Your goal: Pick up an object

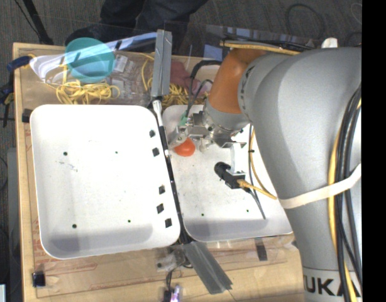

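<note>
A small orange-red object (184,148) lies in the right bin (212,225), near its far left corner. My gripper (193,133) hangs low over that corner, right beside and slightly behind the object, at its upper right edge. The metal gripper body hides the side of the object facing it, and I cannot tell whether they touch. The grey arm with its orange band reaches in from the right and covers the right half of that bin.
The left bin (92,231) lies beside the right one, with several small black clips (160,190) along the shared rim. Behind the bins lie a teal cup (89,56), tangled yellow cord (86,92) and clear plastic bags. A grey metal bar (161,61) stands at the back.
</note>
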